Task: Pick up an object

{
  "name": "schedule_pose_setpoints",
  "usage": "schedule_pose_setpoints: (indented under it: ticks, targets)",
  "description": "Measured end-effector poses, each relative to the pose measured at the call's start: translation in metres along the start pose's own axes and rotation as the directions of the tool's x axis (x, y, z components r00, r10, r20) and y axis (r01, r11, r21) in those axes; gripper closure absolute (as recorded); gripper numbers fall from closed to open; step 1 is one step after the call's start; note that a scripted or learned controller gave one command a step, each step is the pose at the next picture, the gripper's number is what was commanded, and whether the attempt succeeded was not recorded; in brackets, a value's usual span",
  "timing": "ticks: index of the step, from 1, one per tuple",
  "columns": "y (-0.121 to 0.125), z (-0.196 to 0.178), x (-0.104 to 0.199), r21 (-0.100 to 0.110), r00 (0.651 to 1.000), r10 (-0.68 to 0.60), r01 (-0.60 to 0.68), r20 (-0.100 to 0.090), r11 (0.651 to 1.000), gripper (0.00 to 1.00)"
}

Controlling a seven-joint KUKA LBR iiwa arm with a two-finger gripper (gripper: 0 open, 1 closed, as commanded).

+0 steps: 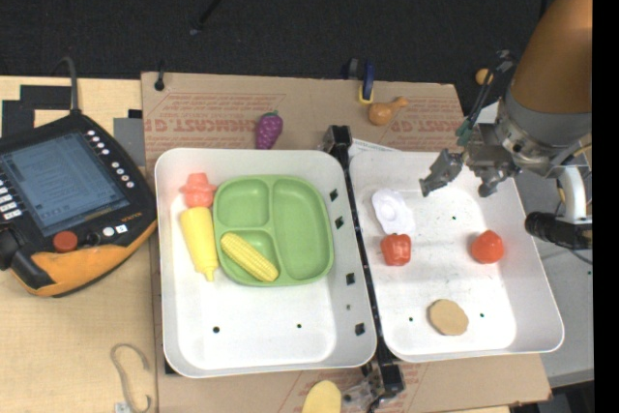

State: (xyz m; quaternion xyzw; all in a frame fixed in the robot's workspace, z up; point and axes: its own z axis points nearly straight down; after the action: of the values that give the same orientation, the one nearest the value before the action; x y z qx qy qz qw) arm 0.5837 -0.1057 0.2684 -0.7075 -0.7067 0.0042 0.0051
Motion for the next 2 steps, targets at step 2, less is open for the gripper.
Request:
schedule_pose_setpoints:
  ticks: [2]
  targets:
    - [-0.007, 0.047, 0.007, -0.005, 1.0, -0.004, 0.004, 0.0, 1.0, 0.0]
